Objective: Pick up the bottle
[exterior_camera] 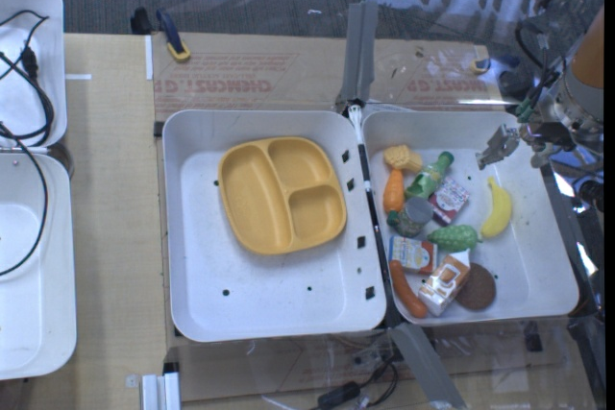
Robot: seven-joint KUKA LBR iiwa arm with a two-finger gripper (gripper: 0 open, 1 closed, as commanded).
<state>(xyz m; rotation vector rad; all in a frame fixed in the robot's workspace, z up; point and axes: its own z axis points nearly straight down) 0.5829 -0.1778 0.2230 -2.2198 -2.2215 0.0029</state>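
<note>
Status for you: the pick hasn't started. The grey two-finger pincer point(502, 147) sits over the upper right part of the right-hand shallow white bin point(538, 276), up off the floor of it, with nothing between its fingers. You can't read the finger spacing from this angle, so I cannot tell if it's spread or pressed together.

The target, the small green plastic bottle with a light cap point(429, 176), lies tilted among the clutter to the left of the pincer and a little below it in the view, near but apart from it. Its cap end points toward the pincer.

Neighbours you should watch:
- yellow corn-like toy point(403, 156) and orange carrot toy point(394, 191), just past the bottle on its far side from the pincer
- small red-and-white packet point(450, 200), touching or nearly touching the bottle's underside
- yellow banana toy point(497, 209), just below the pincer

The yellow three-compartment plate point(283, 194) sits in the other bin, well away to the pincer's left, not a factor.

Left to do, by my read: move left over the bottle, descend, close, lift. Tight packing makes a clean grasp doubtful.
</note>
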